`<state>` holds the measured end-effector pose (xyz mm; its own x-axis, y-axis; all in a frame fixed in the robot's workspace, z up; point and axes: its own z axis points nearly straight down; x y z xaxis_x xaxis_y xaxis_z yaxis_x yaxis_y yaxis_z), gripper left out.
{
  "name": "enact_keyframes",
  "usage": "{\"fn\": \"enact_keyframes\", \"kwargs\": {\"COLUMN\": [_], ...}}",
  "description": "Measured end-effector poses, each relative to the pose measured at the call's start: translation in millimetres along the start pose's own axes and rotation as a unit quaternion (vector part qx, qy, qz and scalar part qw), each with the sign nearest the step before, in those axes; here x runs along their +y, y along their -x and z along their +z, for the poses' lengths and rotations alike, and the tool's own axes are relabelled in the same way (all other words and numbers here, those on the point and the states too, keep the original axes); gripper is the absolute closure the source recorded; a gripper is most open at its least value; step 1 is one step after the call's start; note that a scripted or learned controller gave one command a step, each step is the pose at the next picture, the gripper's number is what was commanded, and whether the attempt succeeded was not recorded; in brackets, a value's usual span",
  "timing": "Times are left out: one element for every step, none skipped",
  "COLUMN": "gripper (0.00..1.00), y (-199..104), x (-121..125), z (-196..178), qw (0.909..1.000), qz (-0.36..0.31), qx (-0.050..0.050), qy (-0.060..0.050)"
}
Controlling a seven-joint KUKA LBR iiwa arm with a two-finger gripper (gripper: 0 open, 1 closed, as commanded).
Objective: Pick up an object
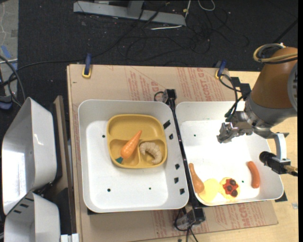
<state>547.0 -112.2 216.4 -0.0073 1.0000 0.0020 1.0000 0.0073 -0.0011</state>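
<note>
In the right bin (203, 113), a sausage (254, 174) lies near the right wall, its long axis running near-vertical in the view. The gripper (226, 134) hangs over bare floor up-left of it, its grip state impossible to tell. A chicken drumstick (196, 178) and fruit tart (230, 187) lie along the near wall.

My brown desk (128, 85) carried red print across its top. A yellow clamp (86, 71) gripped the desk's far left corner and another clamp (220, 71) its far right corner. Beyond the desk's far edge, black cables (142, 40) trailed over dark floor below a grey bar (128, 12). Left of the desk stood white tubs (28, 146).
</note>
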Motion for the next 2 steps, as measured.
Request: {"fn": "enact_keyframes", "kwargs": {"gripper": [1.00,1.00], "y": [-57.3,-120.3], "x": [6.1,4.5], "z": [-13.2,-19.2], "qw": [1.0000,1.0000], "qz": [-0.001,-0.001], "qx": [0.000,0.000], "qy": [0.002,0.001]}}
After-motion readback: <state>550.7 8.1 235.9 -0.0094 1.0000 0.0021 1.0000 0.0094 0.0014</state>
